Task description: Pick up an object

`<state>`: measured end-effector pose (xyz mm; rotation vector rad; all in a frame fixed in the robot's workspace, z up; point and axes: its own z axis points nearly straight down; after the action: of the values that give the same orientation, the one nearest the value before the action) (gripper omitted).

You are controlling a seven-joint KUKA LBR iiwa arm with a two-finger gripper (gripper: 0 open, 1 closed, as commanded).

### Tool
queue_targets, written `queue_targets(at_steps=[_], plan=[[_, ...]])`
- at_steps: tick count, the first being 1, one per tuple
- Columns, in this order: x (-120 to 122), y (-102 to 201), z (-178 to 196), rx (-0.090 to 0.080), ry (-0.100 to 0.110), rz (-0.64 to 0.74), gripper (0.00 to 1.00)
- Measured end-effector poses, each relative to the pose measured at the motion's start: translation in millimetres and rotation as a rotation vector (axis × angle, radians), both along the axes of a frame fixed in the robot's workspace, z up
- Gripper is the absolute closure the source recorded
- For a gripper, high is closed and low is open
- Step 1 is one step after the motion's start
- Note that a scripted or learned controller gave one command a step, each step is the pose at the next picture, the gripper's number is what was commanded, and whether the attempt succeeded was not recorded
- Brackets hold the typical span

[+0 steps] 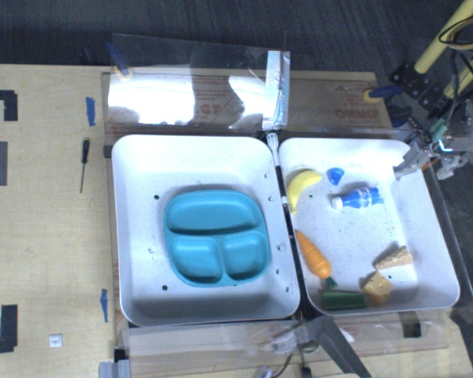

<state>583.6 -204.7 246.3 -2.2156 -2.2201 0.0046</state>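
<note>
1. 2 shallow white plastic bins with rounded corners sit side by side on the pale wood bench. The left bin holds a glossy blue tray with 3 compartments, 1 long one on the far side and 2 smaller ones on the near side.
2. The right bin has a speckled floor and holds the loose things: a rounded yellow piece against its left wall, a small blue cap-like piece just beside it, and a white and blue bottle lying on its side.
3. Nearer the front lie a tapered orange carrot with a dark green stalk end, and 2 tan, rough-looking chunks, one wedge-shaped, the other blockier.
4. The claw hangs over the right bin's far right corner, metal and wiry; whether its fingers are apart or together I cannot tell, and nothing is seen between them.
5. The bottle is the nearest thing, to the claw's left and a little toward the front, apart from it.
6. Bare bin floor lies between the claw and the tan chunks along the right wall. A clear sheet stands behind the left bin.
</note>
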Motion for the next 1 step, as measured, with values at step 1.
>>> queue_targets(at_steps=[1], plan=[[20.2,51.6,-40.0,0.000,0.004,-0.197,0.00]])
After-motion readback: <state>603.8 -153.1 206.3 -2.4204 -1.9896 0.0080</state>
